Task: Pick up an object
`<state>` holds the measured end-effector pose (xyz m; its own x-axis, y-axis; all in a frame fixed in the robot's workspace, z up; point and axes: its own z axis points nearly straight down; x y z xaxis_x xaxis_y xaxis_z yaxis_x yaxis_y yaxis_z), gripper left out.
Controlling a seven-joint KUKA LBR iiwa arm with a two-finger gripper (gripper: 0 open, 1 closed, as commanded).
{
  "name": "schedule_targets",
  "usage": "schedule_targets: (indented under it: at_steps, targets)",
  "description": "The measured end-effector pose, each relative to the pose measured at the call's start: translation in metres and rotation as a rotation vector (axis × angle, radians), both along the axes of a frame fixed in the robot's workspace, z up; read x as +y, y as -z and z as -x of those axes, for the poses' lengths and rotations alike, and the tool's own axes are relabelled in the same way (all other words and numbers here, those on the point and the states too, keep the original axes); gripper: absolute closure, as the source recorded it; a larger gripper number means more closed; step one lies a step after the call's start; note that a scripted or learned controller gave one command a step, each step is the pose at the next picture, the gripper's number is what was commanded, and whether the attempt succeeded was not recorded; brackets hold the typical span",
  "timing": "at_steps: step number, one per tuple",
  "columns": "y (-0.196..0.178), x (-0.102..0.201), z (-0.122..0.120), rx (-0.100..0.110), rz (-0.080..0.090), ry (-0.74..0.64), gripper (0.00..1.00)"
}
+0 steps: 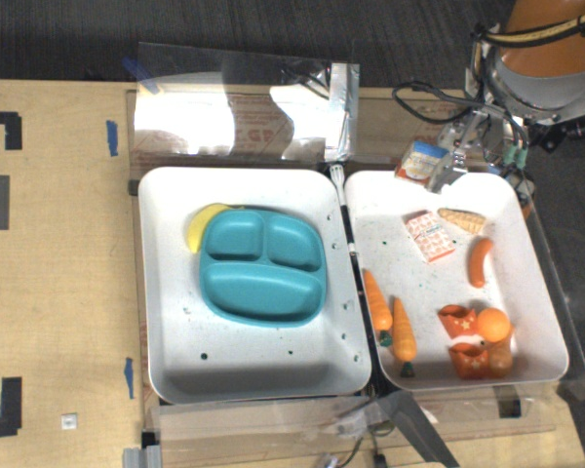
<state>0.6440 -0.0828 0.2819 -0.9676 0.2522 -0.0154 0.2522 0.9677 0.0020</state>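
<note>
arm at top right, orange band above wrist. gripper [455, 164] hangs over the far rim of the right bin [541, 261], beside a small blue-and-white packet [424, 160] at that rim. cannot tell its state; cables and glare clutter the tip.

nothing is lifted yet. candidates in the right bin: red-checked card [430, 235], wafer biscuit [462, 220] just beyond it, sausage [480, 261], two carrots [391, 318] against the left wall, orange ball [493, 325] on a red toy cluster [466, 344]. left bin [166, 203]: teal divided tray [263, 264] over a yellow piece [202, 224].

judgement: the sausage lies apart from its neighbours and looks the easiest grasp. straddle it across the narrow width, descend straight. the carrots crowd the wall; the flat card offers little to pinch.
</note>
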Motion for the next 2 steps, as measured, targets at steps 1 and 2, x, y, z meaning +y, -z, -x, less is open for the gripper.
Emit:
schedule_targets:
  at_steps: [1, 2]
  targets:
    - [-0.04, -0.031, -0.006, 0.002, -0.001, 0.065, 1.0]
    - [0.063, -0.016, -0.002, 0.019, -0.003, 0.043, 1.0]
